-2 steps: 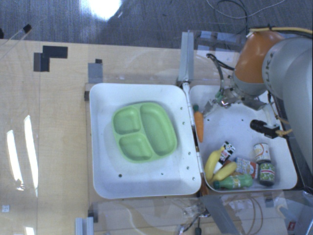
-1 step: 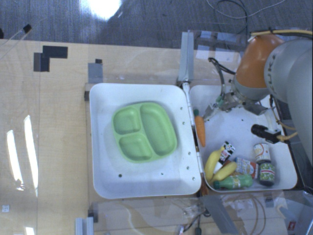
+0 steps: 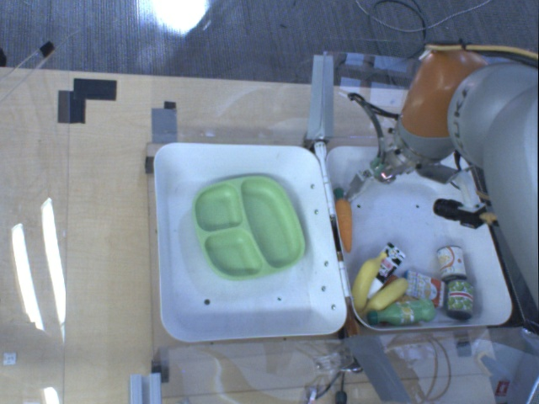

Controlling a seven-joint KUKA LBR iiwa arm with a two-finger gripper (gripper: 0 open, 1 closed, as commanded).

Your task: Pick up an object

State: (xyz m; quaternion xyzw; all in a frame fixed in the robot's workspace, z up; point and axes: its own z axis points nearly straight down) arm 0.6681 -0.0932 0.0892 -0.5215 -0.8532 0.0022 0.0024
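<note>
My gripper [image 3: 384,172] hangs over the far left part of the right bin [image 3: 421,194], with nothing visibly held in it. An orange carrot [image 3: 343,224] lies along that bin's left wall, just below and left of the gripper. Near the bin's front lie two yellow bananas [image 3: 367,283], a small black-and-white toy [image 3: 389,262], a green bottle [image 3: 402,312] on its side, a red-and-white packet [image 3: 424,286], a pale can [image 3: 450,259] and a dark jar [image 3: 459,298].
The left bin [image 3: 181,301] holds a green divided plate [image 3: 248,225] in its middle. A grey post [image 3: 320,99] stands behind the wall between the bins. The arm's large grey body [image 3: 497,124] overhangs the right bin's far right corner.
</note>
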